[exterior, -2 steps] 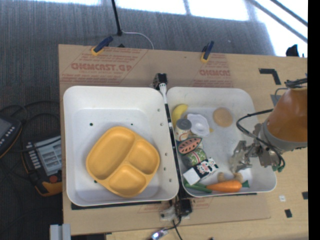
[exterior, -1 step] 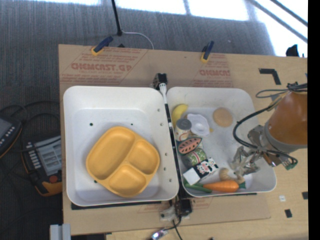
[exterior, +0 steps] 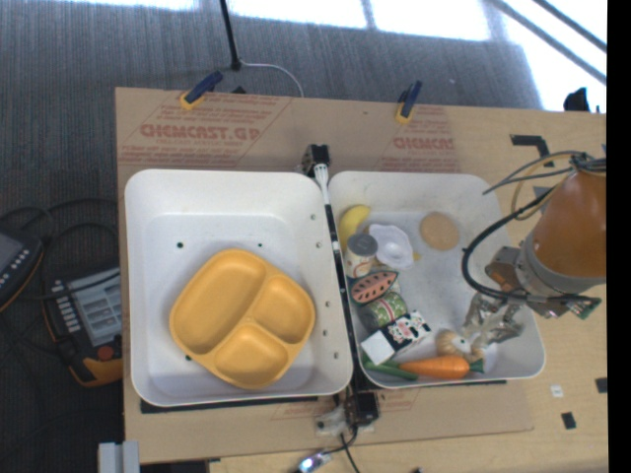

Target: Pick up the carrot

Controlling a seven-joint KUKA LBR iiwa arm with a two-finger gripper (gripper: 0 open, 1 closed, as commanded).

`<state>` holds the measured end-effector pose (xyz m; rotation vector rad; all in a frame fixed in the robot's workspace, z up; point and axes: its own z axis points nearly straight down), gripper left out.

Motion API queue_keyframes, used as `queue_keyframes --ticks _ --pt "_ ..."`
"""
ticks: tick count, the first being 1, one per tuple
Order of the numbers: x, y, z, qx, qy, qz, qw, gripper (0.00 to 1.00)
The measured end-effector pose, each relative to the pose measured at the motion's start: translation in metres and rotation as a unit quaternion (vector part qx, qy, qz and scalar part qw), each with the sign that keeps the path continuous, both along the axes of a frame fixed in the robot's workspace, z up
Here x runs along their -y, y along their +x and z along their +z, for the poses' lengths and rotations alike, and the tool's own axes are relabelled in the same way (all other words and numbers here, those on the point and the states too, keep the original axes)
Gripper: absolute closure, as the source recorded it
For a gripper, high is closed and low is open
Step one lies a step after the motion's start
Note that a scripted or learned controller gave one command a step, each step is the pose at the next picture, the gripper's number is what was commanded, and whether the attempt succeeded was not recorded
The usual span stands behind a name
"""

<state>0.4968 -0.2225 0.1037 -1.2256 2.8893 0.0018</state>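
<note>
The carrot [exterior: 435, 368], orange with a green top pointing left, lies along the front wall of the right bin [exterior: 513, 363]. My gripper [exterior: 490, 329] hangs over the right bin's front right corner, just above and to the right of the carrot's thick end. Its two metal fingers are spread open with nothing between them. A small beige object [exterior: 452, 343] sits between the gripper and the carrot.
Along the right bin's left side lie a yellow fruit [exterior: 353, 217], a small can [exterior: 361, 249], a white crumpled piece [exterior: 393, 245], a red slice [exterior: 375, 287], a dark can [exterior: 386, 309] and a white box [exterior: 394, 339]. A tan disc [exterior: 439, 231] lies further back. The left bin [exterior: 148, 215] holds a yellow divided plate [exterior: 296, 299].
</note>
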Motion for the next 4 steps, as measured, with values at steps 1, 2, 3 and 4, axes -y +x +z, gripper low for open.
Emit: queue_keyframes --ticks 1,2,3,4 --pt "-0.002 0.007 -0.015 -0.001 0.0006 0.235 0.9720 1.00" --pt "-0.003 -0.006 -0.013 0.008 -0.0037 0.463 0.8865 1.00" --pt "-0.013 -0.009 -0.014 0.002 -0.0044 0.619 0.7851 1.00" --pt "-0.009 0.020 -0.016 -0.002 0.0002 0.750 0.6613 1.00"
